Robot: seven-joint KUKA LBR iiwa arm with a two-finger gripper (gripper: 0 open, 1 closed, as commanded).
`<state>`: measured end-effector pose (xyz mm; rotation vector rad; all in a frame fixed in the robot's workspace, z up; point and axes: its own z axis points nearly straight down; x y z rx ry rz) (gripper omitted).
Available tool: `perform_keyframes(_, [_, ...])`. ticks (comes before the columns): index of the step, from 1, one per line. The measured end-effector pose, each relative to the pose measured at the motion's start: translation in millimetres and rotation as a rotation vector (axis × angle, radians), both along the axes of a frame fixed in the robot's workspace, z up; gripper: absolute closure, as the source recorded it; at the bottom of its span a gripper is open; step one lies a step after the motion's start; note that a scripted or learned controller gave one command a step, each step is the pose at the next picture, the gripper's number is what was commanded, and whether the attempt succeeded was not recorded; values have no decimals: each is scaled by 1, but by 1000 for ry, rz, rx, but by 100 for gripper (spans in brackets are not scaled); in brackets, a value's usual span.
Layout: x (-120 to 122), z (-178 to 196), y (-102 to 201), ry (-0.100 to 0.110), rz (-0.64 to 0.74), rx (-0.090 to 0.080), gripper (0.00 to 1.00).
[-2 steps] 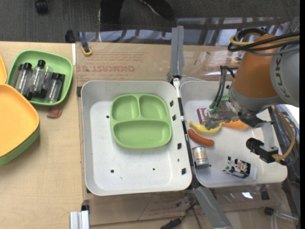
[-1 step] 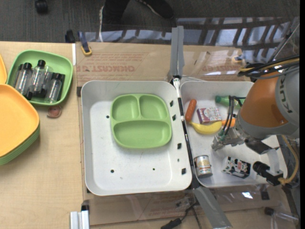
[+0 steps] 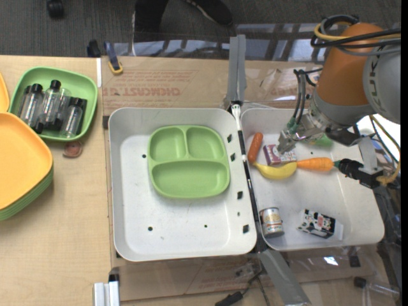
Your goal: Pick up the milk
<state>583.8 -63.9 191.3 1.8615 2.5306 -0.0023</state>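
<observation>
Milk (image 3: 318, 223), a small carton with black and white cow spots, lies flat near the front of the right bin (image 3: 363, 234), beside a can (image 3: 272, 222). The gripper (image 3: 287, 142) hangs over a small pink box (image 3: 271, 153) by the banana (image 3: 276, 169). Backwards letters mark the cardboard (image 3: 153, 81) behind.

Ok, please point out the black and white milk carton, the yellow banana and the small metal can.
Black and white milk carton (image 3: 317, 223): camera view, its printed top face.
Yellow banana (image 3: 277, 169): camera view, middle of its curve.
Small metal can (image 3: 272, 221): camera view, its side label.
</observation>
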Motion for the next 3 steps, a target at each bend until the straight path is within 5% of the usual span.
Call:
perform_keyframes(1, [60,0,-6,-2,277,-1,100])
perform_keyframes(2, [-8,0,40,1,310,1,100])
perform_keyframes(3, [38,2,51,0,1,-1,100])
